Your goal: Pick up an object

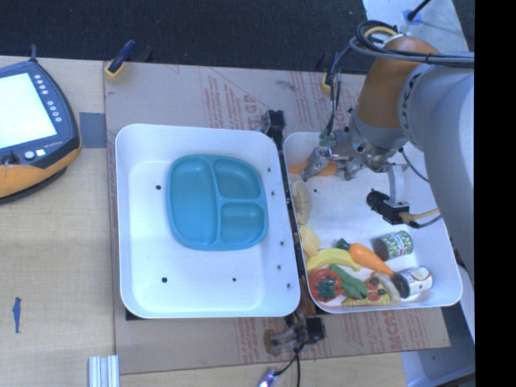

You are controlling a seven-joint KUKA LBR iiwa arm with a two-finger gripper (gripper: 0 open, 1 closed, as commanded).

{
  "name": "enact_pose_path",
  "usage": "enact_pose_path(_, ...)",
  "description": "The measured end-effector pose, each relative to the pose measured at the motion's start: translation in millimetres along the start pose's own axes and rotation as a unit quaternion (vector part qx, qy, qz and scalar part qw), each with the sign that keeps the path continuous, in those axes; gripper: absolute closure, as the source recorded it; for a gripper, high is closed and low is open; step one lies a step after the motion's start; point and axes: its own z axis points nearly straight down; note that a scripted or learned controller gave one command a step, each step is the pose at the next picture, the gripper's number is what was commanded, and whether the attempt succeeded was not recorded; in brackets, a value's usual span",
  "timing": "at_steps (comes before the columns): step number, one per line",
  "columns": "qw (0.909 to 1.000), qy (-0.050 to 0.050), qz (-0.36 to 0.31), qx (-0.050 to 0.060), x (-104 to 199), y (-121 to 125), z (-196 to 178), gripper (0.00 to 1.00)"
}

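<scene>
Just left of hand [334, 166]: orange toy [297, 168]

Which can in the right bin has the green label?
The green-labelled can, lying above the red-and-white can by the bin's lower right corner.

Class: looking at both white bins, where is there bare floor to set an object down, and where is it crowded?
Left bin: bare strips all around the blue divided plate. Right bin: a bare patch mid-floor, between the gripper above and the toy food pile below. Its near end is crowded.
</scene>
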Motion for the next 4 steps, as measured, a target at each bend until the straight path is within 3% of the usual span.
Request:
enact_pose_path(1,1.0000,0.000,-0.001,0.002,-1.6,-0.8,-10.1,1.00)
enact_pose_path(2,1.0000,0.000,-0.001,0.002,-1.6,-0.7,-10.1,0.00)
enact_pose_path(3,1.0000,0.000,-0.001,0.003,-2.6,-0.6,-20.5,1.00)
enact_pose_path(4,1.0000,-0.001,-0.001,0.003,-2.6,-0.7,-20.4,0.00)
